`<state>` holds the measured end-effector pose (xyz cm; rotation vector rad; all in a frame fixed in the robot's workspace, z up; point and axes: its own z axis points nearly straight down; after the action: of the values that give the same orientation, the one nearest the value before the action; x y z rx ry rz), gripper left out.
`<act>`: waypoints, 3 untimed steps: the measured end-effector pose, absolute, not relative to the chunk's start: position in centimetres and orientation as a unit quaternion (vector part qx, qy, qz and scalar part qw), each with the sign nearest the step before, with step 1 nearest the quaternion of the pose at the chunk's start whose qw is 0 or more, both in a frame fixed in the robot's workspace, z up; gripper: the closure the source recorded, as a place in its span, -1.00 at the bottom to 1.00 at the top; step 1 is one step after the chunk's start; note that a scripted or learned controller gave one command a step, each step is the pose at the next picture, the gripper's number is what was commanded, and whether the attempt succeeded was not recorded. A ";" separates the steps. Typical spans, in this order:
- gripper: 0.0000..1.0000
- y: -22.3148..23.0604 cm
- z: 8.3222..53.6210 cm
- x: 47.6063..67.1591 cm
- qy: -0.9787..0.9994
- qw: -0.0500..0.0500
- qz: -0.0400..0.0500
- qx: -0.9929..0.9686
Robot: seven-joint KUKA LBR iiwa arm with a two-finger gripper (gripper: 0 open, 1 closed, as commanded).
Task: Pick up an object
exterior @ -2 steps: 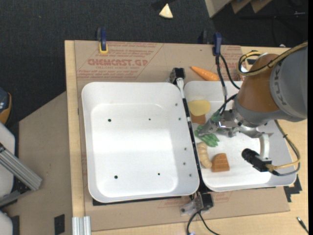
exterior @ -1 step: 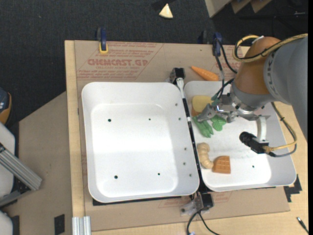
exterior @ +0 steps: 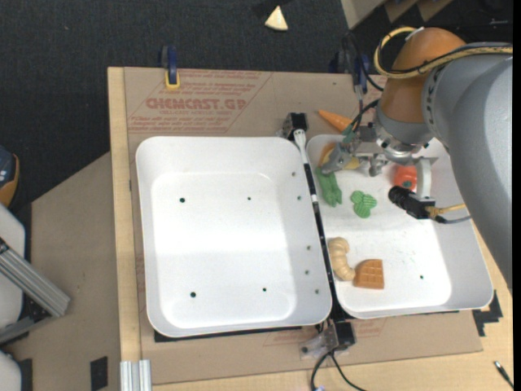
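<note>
My gripper hangs low over the far left corner of the right bin, under the orange band of the arm. A small yellowish piece lies right at its tip; whether it is held is hidden. Just in front of the gripper lie a long green piece and a small green lump. A red-orange object sits under the wrist on the right. Nearer the front of the bin are a tan peanut-shaped piece and an orange waffle-like piece.
The left bin lies alongside, its rim touching the right bin's. An orange carrot-like piece rests at the right bin's far rim. A black cable end trails from the wrist. Cardboard lies under both bins.
</note>
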<state>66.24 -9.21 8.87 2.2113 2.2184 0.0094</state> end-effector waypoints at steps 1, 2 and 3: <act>1.00 -9.2 10.2 66.2 0.708 0.006 0.005 0.706; 1.00 -10.2 28.5 66.9 0.707 0.009 0.006 0.707; 1.00 -5.0 43.8 62.3 0.709 0.008 0.008 0.705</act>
<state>62.35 -5.02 43.80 2.2027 2.2176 0.0249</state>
